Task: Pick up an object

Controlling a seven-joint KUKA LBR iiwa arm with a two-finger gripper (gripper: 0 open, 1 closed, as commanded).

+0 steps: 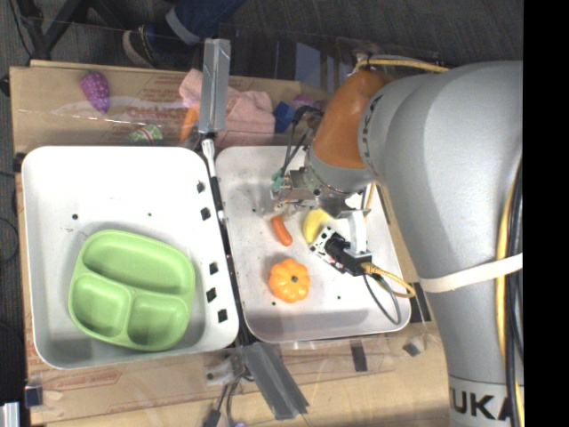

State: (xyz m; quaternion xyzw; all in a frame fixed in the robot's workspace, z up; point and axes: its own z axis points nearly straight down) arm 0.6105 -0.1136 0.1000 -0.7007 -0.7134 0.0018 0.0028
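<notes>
We see the arm (444, 194) covering the right side, with its gripper (298, 192) low in the right bin (258, 318). The left bin (44, 203) holds a green tray (133, 287). In the right bin lie a pumpkin (290, 280), a yellow piece (313, 225) (maybe a banana) and a small carrot (282, 230).

We cannot tell how the gripper stands, because the wrist hides much of it and the parts there are dark and small.

We judge some risks: the carrot and the yellow piece lie close together, so a grasp can push one away or catch both. The carrot is thin and can roll.

The carrot is just below the gripper, near it; the yellow piece is just beside, under the wrist; the pumpkin is further toward the front.
</notes>
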